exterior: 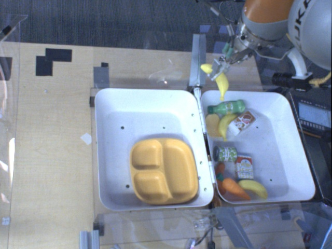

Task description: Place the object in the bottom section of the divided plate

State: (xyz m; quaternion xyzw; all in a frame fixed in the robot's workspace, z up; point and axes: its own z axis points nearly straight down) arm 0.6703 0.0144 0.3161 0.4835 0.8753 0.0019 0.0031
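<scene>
Up high, the gripper pinches a yellow banana between its fingers, over the right bin; the yellow divided plate sits in the left bin

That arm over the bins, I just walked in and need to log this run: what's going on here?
The grey-and-orange arm's gripper hangs above the far edge of the right bin, with a yellow banana-like piece dangling from its fingers. The yellow divided plate sits in the left bin with nothing in its sections yet. More toy food lies in the right bin, including a green bottle and a carrot.
</scene>
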